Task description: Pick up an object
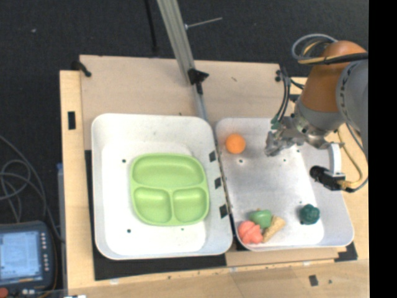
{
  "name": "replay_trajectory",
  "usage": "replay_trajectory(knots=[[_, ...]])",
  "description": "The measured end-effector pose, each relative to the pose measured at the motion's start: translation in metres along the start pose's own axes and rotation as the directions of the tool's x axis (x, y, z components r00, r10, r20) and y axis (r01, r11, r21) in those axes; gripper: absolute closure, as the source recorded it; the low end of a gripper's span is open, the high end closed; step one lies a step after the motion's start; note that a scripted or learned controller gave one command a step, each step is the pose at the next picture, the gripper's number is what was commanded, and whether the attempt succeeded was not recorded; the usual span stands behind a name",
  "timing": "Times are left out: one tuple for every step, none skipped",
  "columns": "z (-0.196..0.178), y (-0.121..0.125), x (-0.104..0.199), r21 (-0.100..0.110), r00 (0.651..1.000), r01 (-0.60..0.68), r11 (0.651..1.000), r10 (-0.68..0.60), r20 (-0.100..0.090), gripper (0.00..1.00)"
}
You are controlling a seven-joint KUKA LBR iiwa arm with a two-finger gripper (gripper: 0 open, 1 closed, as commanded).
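Objects for picking lie in the right bin (322,228): an orange ball (235,144) sits at its far left corner, and along the near edge a pink piece (249,231), a green piece (262,217) and a tan cone-like piece (273,228) cluster together, touching or nearly so. A dark green lump (309,214) rests apart from them, toward the near right corner.

The arm (329,85) reaches in from the right, its orange band over the far right part of the bin and the grey wrist bending downward and leftward from it. The gripper (275,144) hangs at the far side of the right bin, right of the orange ball and apart from it. Its tips point down at the bin floor; nothing shows between them, and whether they are spread or pressed together cannot be told from this slant. Cables loop around the wrist, and a black and white fitting (329,171) juts out on the near side of the arm.

The left bin (111,166) holds a light green tray (169,189) with three compartments, lying flat near its middle. A metal pole (177,33) rises from the far edge of the bench between the bins. A small screen (23,253) sits at the near left, its writing too small to read. No label or brand can be read anywhere.
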State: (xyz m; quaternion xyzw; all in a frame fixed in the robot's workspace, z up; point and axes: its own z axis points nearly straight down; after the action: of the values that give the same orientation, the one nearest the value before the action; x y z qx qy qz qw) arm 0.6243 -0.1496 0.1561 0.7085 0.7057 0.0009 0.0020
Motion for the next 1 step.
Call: replay_trajectory(knots=[[-0.0564,-0.0052,0.0056,-0.003,1.0,0.006,1.0,-0.006,0.0,1.0]])
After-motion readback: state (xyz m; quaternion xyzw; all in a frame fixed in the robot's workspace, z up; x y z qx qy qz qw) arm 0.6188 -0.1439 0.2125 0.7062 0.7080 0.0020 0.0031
